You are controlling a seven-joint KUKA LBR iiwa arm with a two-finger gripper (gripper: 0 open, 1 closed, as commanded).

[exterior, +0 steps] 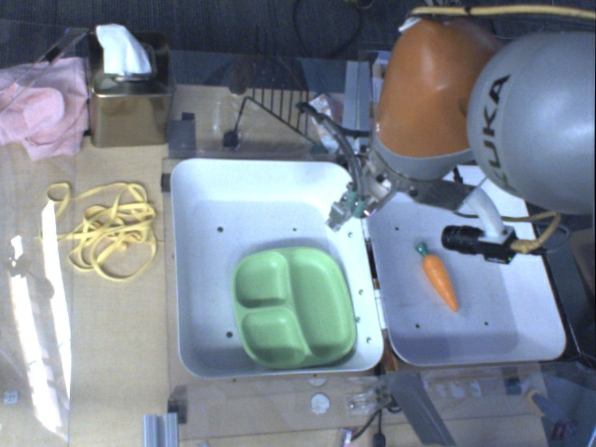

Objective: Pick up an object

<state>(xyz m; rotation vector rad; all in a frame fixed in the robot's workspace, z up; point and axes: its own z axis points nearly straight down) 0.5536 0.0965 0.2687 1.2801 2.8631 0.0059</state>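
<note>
A green divided plate [294, 305] lies in the left white bin [200, 250], toward its front. In the right bin [521, 329] lies an orange toy carrot [439, 278] with a small green top, pointing toward the front right. My gripper [346, 209] hangs over the back right corner of the left bin, near the wall between the two bins. It is above and behind the plate and to the left of the carrot. The grey arm with its orange band [428, 87] covers the back of the right bin.
A black cylindrical part [477, 241] with a cable sits over the right bin beside the carrot. Left of the bins lie a coil of yellow cord [107, 226], a tissue box [126, 96] and pink cloth [37, 110]. A wire rack [279, 110] stands behind the left bin.
</note>
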